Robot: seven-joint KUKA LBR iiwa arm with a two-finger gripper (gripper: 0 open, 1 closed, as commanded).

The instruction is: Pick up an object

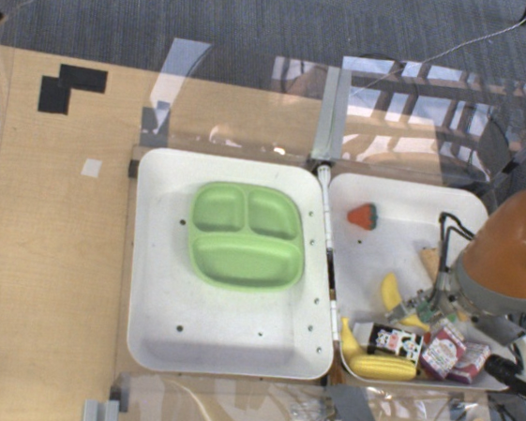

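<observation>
Front of right bin: you have a yellow corn cob (382,367) lying along the near wall, with a small black-and-white carton (395,342) just behind it and touching it.
Beside the carton: two pink-red packets (452,354) sit to its right, pressed against each other near the bin's near right corner.
Bananas: you see one yellow banana (390,292) lying alone nearer the bin's middle, and a second yellow piece (350,336) against the left wall beside the corn cob.
Strawberry: a red toy strawberry (363,216) with a green top rests well apart from the pile, near the far left of the right bin (406,198).
Tan piece: a pale wooden-looking object (428,261) lies by the arm; its shape is partly hidden from you.
Arm: the orange band (515,248) and grey wrist hang low over the right bin's right side.
Gripper: you find the gripper (424,311) down among the clutter, just beside the banana and above the carton. You cannot tell how far its fingers are apart, nor whether anything is between them; the wrist covers that spot.
Left bin: the left bin (157,268) bears a green divided tray (245,235) with three compartments, lying flat near its middle.
Bench: you see the wooden bench (41,255) with black square marks (69,87) at its far left.
</observation>
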